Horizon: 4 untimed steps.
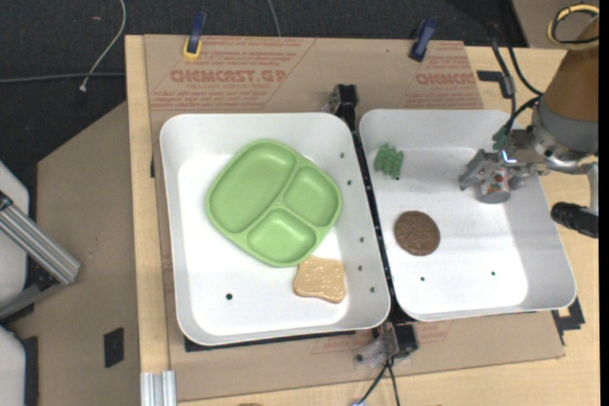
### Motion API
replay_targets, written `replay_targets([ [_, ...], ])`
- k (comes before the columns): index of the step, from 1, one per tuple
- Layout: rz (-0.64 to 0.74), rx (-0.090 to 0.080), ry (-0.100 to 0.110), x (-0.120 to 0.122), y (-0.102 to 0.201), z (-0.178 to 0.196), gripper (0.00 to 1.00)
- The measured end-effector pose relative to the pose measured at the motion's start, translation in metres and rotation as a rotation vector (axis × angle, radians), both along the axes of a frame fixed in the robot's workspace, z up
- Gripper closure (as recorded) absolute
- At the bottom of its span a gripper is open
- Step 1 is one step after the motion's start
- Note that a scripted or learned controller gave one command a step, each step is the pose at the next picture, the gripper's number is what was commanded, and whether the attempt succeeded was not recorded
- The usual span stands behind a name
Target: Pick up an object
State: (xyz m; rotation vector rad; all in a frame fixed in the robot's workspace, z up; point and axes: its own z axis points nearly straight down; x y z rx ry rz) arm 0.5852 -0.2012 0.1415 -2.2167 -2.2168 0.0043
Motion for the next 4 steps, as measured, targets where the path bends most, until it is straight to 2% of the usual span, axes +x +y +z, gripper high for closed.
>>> replay_targets([
  [1,-0.003,-0.016,-0.025,0.005,-0.006,-0.028,0.00],
  [2,0.000,-0.004,-0.011,0.002,0.000,-0.026,1.00],
  [4,0.002,-0.005,-0.015,0.003,0.009,0.086,1.00],
])
